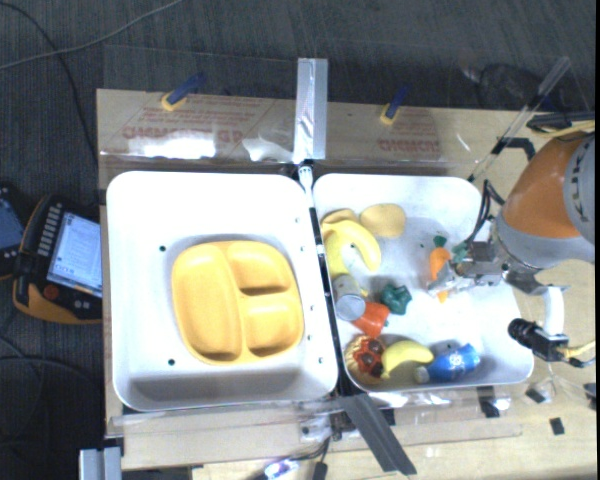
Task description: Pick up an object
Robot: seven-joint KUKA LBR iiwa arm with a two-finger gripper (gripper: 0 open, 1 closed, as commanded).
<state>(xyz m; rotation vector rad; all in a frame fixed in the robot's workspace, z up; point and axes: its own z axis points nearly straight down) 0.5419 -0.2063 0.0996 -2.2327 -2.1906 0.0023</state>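
Note:
The right bin holds several small toys: a yellow banana shape, a pale yellow lump, an orange carrot, a green piece, an orange-red piece, a second banana, a blue can and a silver can. My gripper reaches in from the right, low over the bin's right half, just right of the carrot. Whether anything sits between its fingers is too small to make out.
The left bin holds a yellow divided tray. A metal divider post stands between the bins at the back. A handheld controller lies off the bench at the left. The arm's orange band is at the right edge.

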